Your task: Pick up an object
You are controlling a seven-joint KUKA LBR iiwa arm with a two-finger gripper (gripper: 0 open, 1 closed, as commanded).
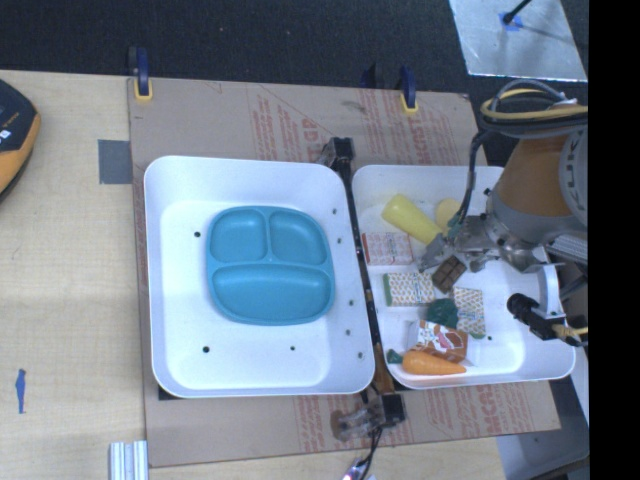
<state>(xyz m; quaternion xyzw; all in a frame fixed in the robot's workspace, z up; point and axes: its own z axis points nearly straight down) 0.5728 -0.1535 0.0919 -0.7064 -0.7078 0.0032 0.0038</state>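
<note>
I see a yellow block (411, 217) near the right bin's (520, 366) far left corner, its long axis slanting toward the middle. My gripper (452, 264) hangs just beside its lower end, nearer the bin's centre; whether the jaws stand apart I cannot tell. Patterned cards (408, 288) and a carrot (432, 364) crowd the near edge.

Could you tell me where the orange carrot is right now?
The carrot lies in the right bin, against its near wall at the front left corner, just below a small printed packet.
</note>
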